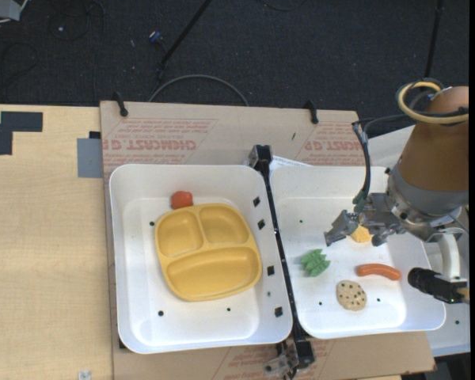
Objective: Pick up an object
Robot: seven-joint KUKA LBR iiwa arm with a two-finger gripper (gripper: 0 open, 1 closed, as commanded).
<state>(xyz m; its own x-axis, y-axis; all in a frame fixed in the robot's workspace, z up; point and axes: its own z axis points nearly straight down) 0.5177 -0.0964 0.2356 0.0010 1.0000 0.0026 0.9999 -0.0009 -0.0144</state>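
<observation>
In the right bin, my gripper is low over the floor. Its dark fingers stand apart, open, on either side of a small yellow object. I cannot tell whether they touch it. Close by lie a green broccoli piece, an orange sausage-shaped piece and a speckled brown cookie. A yellow divided plate and a small red-orange piece sit in the left bin.
A black divider runs between the two bins. The arm's orange band and grey body hang over the right bin's far right side. Cables trail down towards the wrist. A wooden bench top lies to the left.
</observation>
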